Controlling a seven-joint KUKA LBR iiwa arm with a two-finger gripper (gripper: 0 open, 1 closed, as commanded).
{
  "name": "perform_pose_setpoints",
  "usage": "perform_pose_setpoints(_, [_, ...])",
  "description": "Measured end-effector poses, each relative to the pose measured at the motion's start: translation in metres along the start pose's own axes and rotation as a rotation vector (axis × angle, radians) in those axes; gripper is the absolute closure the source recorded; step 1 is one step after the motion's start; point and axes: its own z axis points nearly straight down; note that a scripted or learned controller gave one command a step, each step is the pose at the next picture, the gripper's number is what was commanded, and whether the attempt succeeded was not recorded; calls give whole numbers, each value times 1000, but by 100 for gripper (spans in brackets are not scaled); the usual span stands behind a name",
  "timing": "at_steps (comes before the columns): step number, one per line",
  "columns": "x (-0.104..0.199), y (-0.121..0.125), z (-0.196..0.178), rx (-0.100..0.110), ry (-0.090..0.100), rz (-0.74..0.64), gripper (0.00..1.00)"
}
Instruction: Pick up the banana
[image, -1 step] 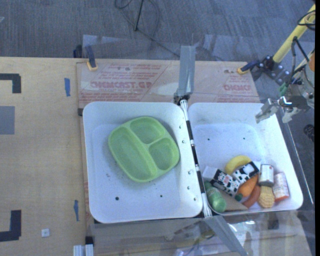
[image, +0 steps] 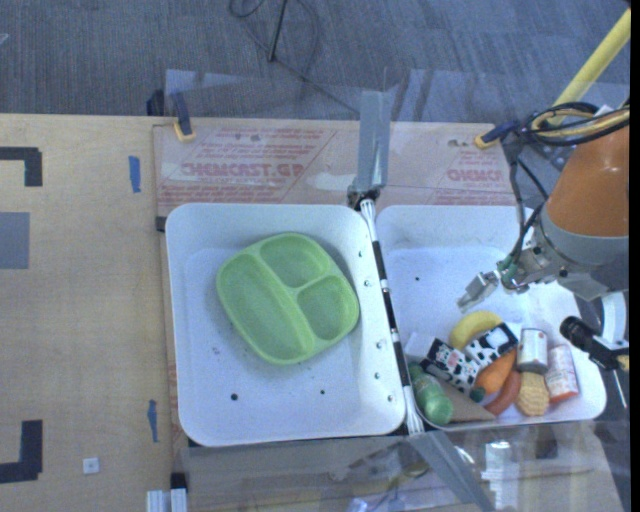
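Two shallow white bins sit side by side on a wooden bench, seen from above at a slant. The left bin (image: 200, 400), at the centre of the frame, holds a green divided plate (image: 288, 297) with three compartments, lying flat slightly above the bin's middle. The right bin (image: 430, 270) carries a cluster of toy food items packed into its lower right corner. The banana (image: 474, 326), yellow and curved, lies at the upper left edge of this cluster, just above a black-and-white patterned item (image: 468, 358) that it appears to touch. To the right of that item lie an orange carrot (image: 496, 372), a small white bottle (image: 533, 350), and a red-and-white packet (image: 561, 370); a waffle-textured biscuit (image: 533, 397) rests at the lower edge. A green vegetable (image: 434, 400) lies at the cluster's lower left, near the bin's dividing wall.

The arm enters from the right of the frame, its orange band visible at the upper right. The gripper (image: 480, 289) hangs over the right bin, just above and slightly to the upper right of the banana in the frame, apart from it. Whether its pincer is spread or pressed together cannot be told at this angle; nothing is visibly between it.
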Motion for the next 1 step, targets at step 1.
perform_pose_setpoints(1, [7, 29, -16, -2, -2, 287, 0])
